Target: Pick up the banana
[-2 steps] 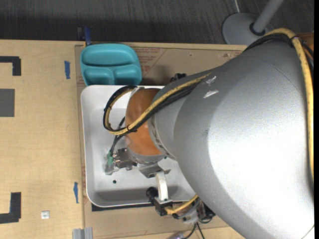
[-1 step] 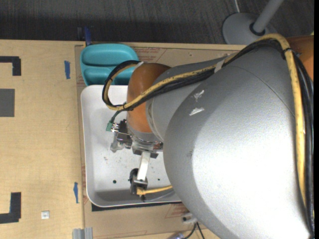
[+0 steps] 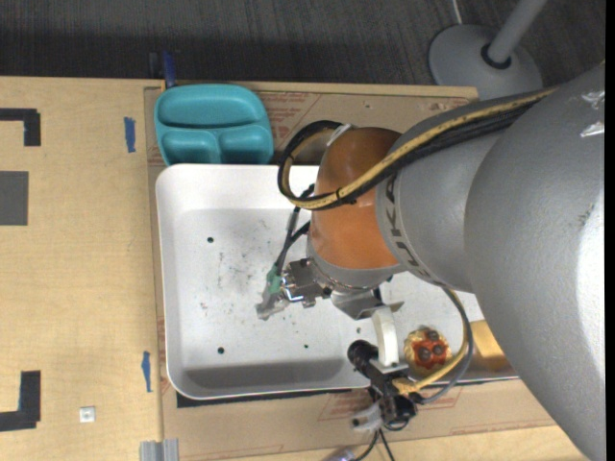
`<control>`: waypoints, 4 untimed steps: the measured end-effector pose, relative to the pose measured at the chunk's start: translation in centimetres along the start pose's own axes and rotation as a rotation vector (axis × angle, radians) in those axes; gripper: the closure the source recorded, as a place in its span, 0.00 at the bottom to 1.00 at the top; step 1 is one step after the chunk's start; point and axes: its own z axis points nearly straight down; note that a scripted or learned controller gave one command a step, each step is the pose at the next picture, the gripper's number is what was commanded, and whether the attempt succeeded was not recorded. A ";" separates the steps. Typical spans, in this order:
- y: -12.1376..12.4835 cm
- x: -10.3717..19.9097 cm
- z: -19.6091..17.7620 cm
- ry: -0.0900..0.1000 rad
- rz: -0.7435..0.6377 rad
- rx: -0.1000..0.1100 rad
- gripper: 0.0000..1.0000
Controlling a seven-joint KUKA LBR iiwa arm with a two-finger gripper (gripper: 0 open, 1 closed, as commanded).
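My arm reaches in from the right and covers most of the right side. Its orange band (image 3: 354, 209) hangs over the right part of the left white bin (image 3: 192, 257). Below the band, the gripper (image 3: 276, 296) points down and to the left, close to the bin floor near the middle. Nothing shows between its tips, and the wrist hides much of it. A small round orange and red thing (image 3: 428, 347) lies just right of the bin's front right corner, partly behind cables.
A teal divided tray (image 3: 213, 123) stands against the far edge of the left bin. The bin floor left of the gripper is bare, with dark scuffs. Cardboard bench (image 3: 77, 257) stretches away on the left. A grey lamp base (image 3: 471, 56) sits at the top right.
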 end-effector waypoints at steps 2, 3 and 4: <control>0.6 3.3 7.7 0.004 -0.353 -0.007 1.00; 0.8 5.4 3.3 0.000 0.035 -0.004 1.00; 0.9 5.4 2.3 -0.001 0.034 -0.006 1.00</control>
